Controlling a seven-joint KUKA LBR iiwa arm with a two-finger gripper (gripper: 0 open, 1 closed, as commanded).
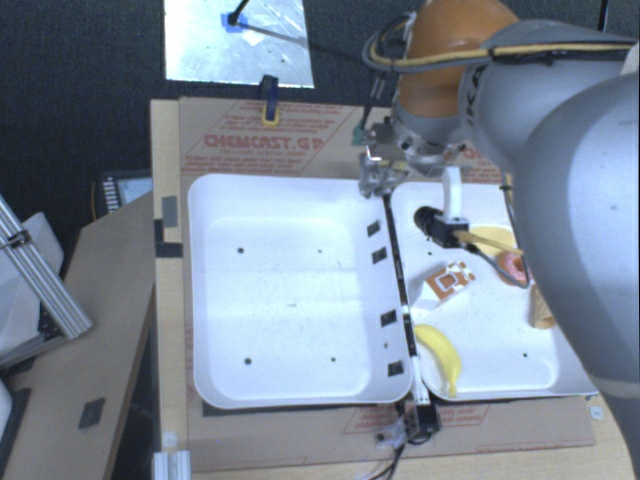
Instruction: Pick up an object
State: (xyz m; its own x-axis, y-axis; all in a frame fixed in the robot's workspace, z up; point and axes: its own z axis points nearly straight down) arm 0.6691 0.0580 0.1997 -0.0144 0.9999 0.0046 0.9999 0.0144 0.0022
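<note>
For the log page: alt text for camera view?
The gripper hangs above the far end of the wall between the white left bin and right bin. The right bin holds a banana, an orange-and-white packet and a yellow pink-tipped object.

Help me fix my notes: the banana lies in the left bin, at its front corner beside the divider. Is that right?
Not quite. The camera view shows the banana in the right bin, not the left. It does lie at the front corner beside the divider.

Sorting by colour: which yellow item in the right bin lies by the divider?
The banana, in the near corner against the divider; the other yellow piece lies farther back, apart.
</note>
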